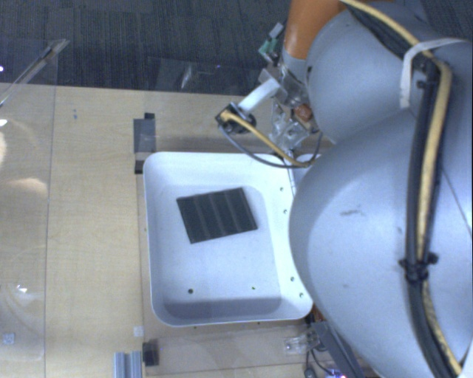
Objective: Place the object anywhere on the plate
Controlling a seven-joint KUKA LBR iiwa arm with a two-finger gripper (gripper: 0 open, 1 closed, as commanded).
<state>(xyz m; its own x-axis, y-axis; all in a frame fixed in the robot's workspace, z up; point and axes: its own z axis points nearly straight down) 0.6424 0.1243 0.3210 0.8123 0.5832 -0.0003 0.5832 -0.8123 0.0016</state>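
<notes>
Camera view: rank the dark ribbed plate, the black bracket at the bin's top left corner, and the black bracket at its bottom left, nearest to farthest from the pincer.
1. Black bracket, top left corner of the bin.
2. Dark ribbed plate, in the bin; close to call with the first.
3. Black bracket, bottom left, plainly farthest.

Pincer sits past the bin's top right.

Bulky grey arm point(369, 244) w/ orange band point(310, 26), black & yellow cables point(429, 170) strapped w/ white tie

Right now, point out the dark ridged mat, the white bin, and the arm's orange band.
Mat point(217, 214), camera view, middle of its ridged top.
Bin point(159, 244), camera view, left wall.
Orange band point(307, 22), camera view, its front face.
</notes>
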